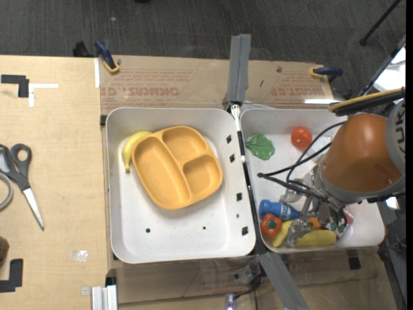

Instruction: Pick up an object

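Dark carpet lies behind a pale wooden bench (51,192) that bears two white bins side by side, with cardboard (161,86) clamped behind them.

Which object is meant is not fixed by the task; the likeliest candidates are the small toys heaped in the near corner of the right bin (361,237): a blue piece (274,208), a red tomato-like piece (270,225), and a yellow corn-like piece (316,238) lying along the front wall. They crowd together, touching or nearly so, probably because the bin's walls gather loose things into the corner. The gripper (310,215) is down among this heap, just beside the blue piece and above the yellow one. Cables and the orange band (358,157) above the wrist hide much of it, so whether it is spread or closed on anything cannot be told from this slant. I judge the arm to be at the low point of a grasp try, with nothing plainly lifted.

Further back in the same bin, a green leaf-like toy (260,146) and a red ball (301,137) sit well apart from the heap, free for an easier pick.

Outward, the left bin (174,237) holds an orange divided plate (179,166) with a banana (132,147) tucked against its far left rim. Scissors (24,179) lie on the bench, well left of both bins.
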Controlling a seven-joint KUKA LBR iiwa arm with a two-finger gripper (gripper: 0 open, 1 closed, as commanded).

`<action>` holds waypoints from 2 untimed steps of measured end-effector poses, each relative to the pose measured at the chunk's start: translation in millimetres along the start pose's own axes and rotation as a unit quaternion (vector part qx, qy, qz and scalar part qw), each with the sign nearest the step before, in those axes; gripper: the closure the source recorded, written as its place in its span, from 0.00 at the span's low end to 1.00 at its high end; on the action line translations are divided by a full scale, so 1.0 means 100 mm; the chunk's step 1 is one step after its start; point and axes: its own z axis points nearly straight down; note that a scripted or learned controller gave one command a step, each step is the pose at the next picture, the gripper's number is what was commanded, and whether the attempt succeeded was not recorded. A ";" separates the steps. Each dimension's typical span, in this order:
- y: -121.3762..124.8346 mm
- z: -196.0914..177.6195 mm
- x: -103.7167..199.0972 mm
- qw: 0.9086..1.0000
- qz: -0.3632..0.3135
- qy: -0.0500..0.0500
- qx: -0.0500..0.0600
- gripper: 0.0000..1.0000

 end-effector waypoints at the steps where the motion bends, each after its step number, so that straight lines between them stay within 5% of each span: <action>1: -0.07 -0.01 -0.53 0.999 -0.038 -0.001 0.000 0.00; 2: 0.01 0.00 -0.25 1.000 -0.013 0.001 -0.001 0.00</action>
